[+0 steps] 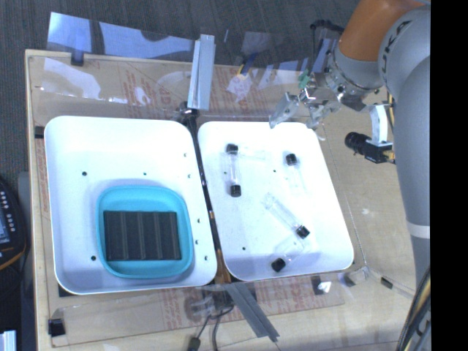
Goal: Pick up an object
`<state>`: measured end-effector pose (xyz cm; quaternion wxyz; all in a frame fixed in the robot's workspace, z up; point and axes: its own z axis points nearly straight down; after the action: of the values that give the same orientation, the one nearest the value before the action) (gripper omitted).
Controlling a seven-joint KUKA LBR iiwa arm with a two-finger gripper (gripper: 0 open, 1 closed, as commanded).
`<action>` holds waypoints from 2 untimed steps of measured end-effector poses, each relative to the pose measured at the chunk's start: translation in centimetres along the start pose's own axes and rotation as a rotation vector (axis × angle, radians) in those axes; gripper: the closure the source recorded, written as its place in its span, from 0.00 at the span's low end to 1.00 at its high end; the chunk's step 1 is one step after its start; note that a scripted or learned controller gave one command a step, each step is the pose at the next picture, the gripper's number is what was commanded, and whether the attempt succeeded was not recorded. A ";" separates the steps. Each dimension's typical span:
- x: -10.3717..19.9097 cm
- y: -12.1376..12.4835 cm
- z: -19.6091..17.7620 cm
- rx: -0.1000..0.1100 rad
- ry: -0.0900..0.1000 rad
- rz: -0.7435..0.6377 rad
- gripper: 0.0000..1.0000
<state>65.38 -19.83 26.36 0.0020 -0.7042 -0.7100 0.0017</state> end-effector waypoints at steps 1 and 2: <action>5.1 0.3 10.8 -0.001 0.000 -0.187 0.00; 8.0 -5.7 17.2 -0.003 -0.009 -0.309 0.00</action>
<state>59.53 -11.85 9.22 -0.0022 -0.5864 -0.8100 0.0034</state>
